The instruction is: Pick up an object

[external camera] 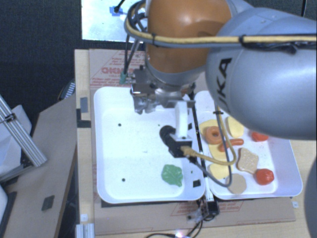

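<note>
A green leafy toy (172, 174) lies in the left bin (114, 148) near its front right corner. My gripper (144, 104) hangs over the back of the left bin, well behind the green toy, with nothing seen in it. The right bin (290, 182) holds several toy foods: an orange ring (214, 134), a small sausage (234, 142), a slice of toast (247, 160), a red tomato (265, 176), a beige disc (237, 184) and yellow pieces (219, 170). The arm hides the back of the right bin.
The big grey and orange arm covers the upper right of the view. A red piece (259, 137) peeks out under it in the right bin. Cardboard (106, 68) lies under both bins. A metal rail (20, 138) stands at the left.
</note>
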Available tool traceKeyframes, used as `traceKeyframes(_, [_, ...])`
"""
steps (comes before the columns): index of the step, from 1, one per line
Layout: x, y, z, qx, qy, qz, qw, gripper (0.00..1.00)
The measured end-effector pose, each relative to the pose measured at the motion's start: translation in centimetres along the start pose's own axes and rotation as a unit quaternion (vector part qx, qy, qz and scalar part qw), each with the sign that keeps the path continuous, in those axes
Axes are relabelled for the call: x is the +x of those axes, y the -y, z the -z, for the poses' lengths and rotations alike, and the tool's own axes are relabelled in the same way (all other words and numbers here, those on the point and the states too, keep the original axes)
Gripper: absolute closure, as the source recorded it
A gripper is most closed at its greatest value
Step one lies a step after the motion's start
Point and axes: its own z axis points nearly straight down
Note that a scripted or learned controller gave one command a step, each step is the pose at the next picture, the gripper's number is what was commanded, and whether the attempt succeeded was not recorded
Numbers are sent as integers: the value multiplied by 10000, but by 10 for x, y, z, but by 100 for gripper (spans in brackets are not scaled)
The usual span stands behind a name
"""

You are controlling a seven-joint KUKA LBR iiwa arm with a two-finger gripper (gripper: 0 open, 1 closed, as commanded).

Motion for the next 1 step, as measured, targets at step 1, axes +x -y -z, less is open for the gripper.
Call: traceKeyframes(1, [0,-16,140,-3,3,2,10000,100])
